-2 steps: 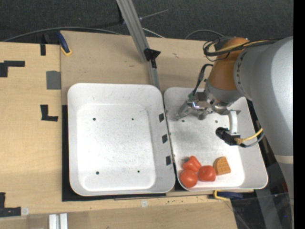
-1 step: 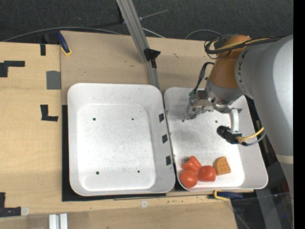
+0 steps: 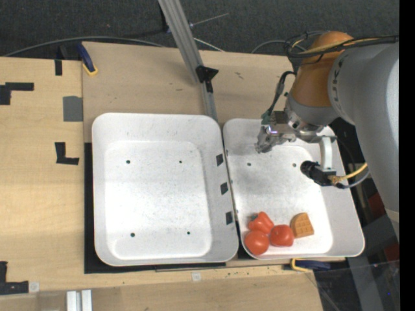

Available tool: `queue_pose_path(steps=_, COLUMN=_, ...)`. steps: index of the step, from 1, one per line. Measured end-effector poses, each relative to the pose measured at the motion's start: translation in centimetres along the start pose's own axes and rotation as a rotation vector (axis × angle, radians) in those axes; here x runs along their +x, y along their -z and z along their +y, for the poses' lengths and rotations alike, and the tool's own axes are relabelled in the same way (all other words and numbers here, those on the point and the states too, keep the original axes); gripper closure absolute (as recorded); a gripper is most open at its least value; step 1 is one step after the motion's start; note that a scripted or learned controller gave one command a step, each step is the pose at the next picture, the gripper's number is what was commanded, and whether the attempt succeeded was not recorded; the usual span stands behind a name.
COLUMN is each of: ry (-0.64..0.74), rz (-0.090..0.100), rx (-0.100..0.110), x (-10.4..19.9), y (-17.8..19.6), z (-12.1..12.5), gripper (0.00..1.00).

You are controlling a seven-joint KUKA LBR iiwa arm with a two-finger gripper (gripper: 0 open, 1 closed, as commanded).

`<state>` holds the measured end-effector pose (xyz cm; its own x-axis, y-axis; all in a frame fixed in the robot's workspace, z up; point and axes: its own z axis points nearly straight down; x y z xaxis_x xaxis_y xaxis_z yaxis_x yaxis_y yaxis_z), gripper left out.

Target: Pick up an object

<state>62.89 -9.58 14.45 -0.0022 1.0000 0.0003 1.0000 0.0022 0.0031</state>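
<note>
- Camera view gives me the bench (image 3: 149, 76) first, a tan wooden top running out to the left of and behind my gripper, with dark tape marks on its far left part.
- My arm (image 3: 363, 76) is next in bulk: grey, with the orange band (image 3: 314, 76) just above the wrist, reaching in from the right and bent down over the right bin.
- The left bin (image 3: 155, 186), shallow and white, lies to the left of the gripper, touching the right bin along their shared edge.
- The right bin (image 3: 305, 193) sits directly under the gripper; its floor is speckled grey.
- A metal pole (image 3: 188, 44) slants up from between the bins, behind and left of the gripper.
- My gripper (image 3: 264, 144) hangs over the back left part of the right bin. I cannot tell from here how the tool stands, and I see nothing in it.
- The red objects (image 3: 266, 232), three rounded pieces clustered and touching, lie well forward of the gripper at the bin's front edge.
- The orange-brown block (image 3: 301, 225) sits just right of that cluster, also well apart from the gripper.
</note>
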Motion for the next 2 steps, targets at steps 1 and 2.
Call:
queue_pose_path(steps=1, ry=0.0, rz=0.0, rx=-0.002, x=0.5, y=6.1, z=-0.5, gripper=1.0)
queue_pose_path(steps=2, ry=-0.001, rz=-0.001, rx=-0.001, x=0.5, y=10.3, z=-0.4, gripper=1.0)
